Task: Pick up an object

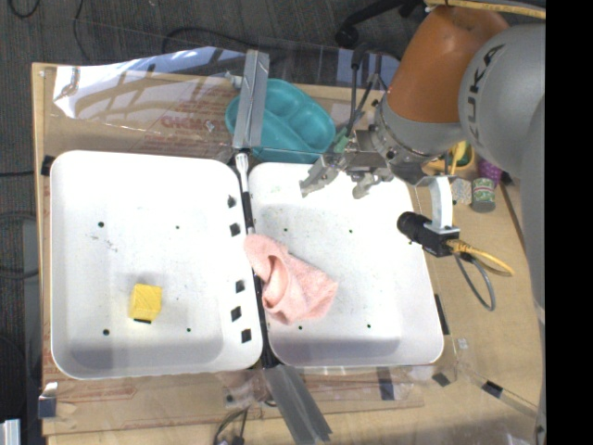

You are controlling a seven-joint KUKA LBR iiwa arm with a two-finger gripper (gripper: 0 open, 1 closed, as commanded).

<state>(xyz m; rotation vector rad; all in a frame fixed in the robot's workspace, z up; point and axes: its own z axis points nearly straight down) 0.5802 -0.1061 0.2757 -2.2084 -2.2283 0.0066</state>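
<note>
Cloth (292, 286), one, in right bin (389, 276); one yellow block (145, 302) left.

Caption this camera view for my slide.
Hand open above right bin holding pink cloth; yellow block in left bin.

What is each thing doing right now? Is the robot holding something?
Gripper: open, holding nothing, over the top of the right bin.
Pink cloth: crumpled, lying in the right bin against the divider.
Yellow block: lying flat in the left bin, untouched.
Teal tray: resting on the bench behind the bins.
</note>
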